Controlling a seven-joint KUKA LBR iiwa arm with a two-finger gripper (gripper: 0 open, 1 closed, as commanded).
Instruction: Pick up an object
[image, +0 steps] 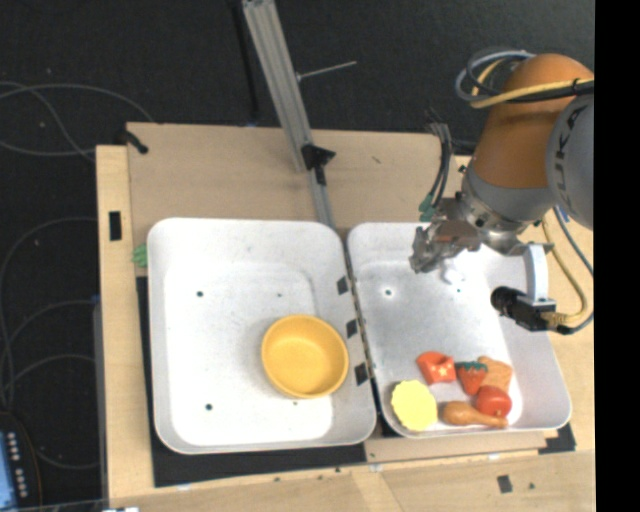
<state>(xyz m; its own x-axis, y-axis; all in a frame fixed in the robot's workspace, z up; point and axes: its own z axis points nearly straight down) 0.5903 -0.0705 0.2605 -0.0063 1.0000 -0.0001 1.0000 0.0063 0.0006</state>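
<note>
My gripper hangs over the back part of the right bin, pointing down, with nothing seen between its fingers. A cluster of toy food lies at that bin's front: a yellow disc, a red pepper piece, a red tomato-like piece, an orange piece and a tan drumstick shape. All of these lie well in front of the gripper. A yellow bowl sits in the left bin, near its front right.
A metal pole slants up from between the bins at the back. A black fitting juts from the arm over the right bin's right side. Cables trail on the dark floor at left.
</note>
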